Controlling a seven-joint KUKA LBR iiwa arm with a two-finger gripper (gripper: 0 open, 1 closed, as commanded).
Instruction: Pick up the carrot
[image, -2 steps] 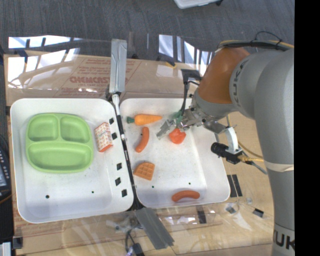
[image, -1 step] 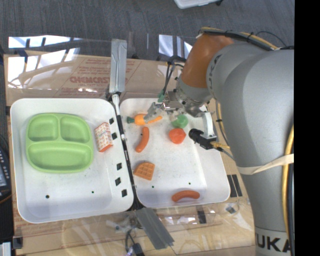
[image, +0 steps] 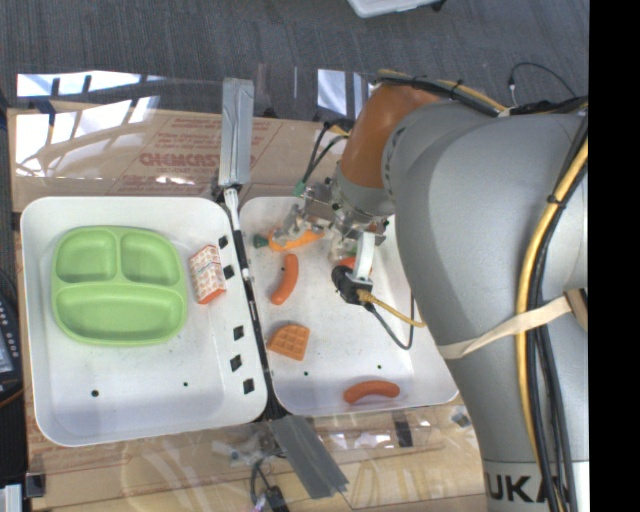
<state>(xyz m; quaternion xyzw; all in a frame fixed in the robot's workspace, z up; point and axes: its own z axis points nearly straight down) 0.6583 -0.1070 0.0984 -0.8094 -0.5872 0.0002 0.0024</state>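
Sitting in the left bin (image: 40, 300) is a green tray (image: 118, 285), a small box (image: 206, 273) beside it. In the right bin (image: 420, 385), the gripper (image: 310, 228) is clamping the carrot (image: 292, 240), just above a sausage (image: 285, 278) and waffle (image: 288, 341).

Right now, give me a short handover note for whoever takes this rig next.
Tool: down at the far end of the right bin, right at the carrot; whether it is open or shut cannot be told.
Carrot: lying at the far left of the right bin, partly under the tool.
Same bin: two sausages and a waffle.
Left bin: green divided plate and small carton.
Done: approach.
Left: confirm grasp, lift carrot.
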